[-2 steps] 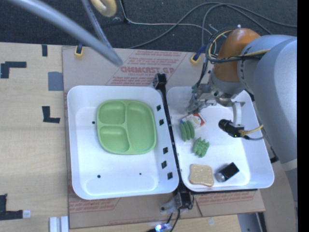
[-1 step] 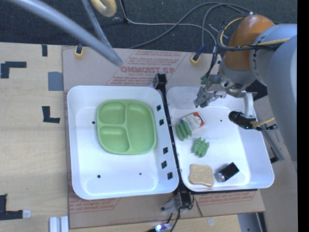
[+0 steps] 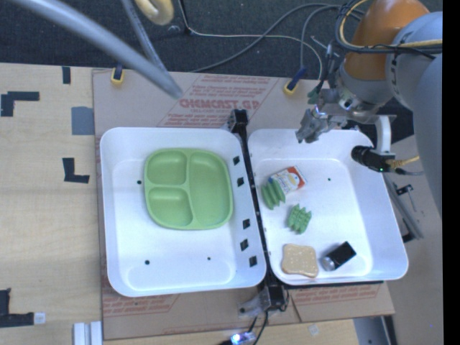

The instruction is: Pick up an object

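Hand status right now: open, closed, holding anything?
Hand: over the far rim of the right bin; nothing visible between its fingers; open or closed cannot be told.

The jaws are too small and dark to tell their state. Right of them, the arm (image 3: 424,56) is cut by the picture's edge.

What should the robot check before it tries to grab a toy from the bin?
1. Things to pick in the right bin: ok, the toast, green block, small carton and black piece lie there.
2. Toast apart from black piece: ok, small gap.
3. Gripper above a toy: not ok, it hovers over the bin's far rim.
4. Fingers open: cannot tell.
5. Green tray out of the way: ok, it sits in the left bin.
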Controlling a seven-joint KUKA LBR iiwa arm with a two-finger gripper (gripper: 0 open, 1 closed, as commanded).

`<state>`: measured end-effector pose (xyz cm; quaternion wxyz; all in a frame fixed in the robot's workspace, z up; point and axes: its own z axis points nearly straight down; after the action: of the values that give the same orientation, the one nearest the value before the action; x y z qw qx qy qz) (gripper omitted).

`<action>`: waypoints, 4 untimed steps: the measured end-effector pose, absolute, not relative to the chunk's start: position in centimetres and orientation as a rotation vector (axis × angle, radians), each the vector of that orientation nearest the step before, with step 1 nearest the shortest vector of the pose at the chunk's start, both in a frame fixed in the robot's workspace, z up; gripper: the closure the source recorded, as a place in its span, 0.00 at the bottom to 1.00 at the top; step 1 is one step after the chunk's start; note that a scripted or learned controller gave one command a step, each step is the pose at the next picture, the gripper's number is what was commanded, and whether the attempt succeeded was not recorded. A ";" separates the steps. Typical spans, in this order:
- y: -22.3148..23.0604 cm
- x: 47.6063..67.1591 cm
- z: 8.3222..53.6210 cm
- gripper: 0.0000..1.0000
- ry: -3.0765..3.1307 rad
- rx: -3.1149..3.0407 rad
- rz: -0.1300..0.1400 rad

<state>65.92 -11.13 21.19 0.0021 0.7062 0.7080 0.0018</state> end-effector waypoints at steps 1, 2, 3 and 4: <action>-11.1 66.0 26.2 1.00 2.221 2.216 0.005; -6.3 63.4 25.8 1.00 2.228 2.217 -0.001; -0.9 61.8 26.1 1.00 2.230 2.216 0.000; 4.0 60.4 24.2 1.00 2.230 2.217 -0.004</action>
<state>60.42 4.03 24.20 -0.0016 0.7051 0.7091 -0.0012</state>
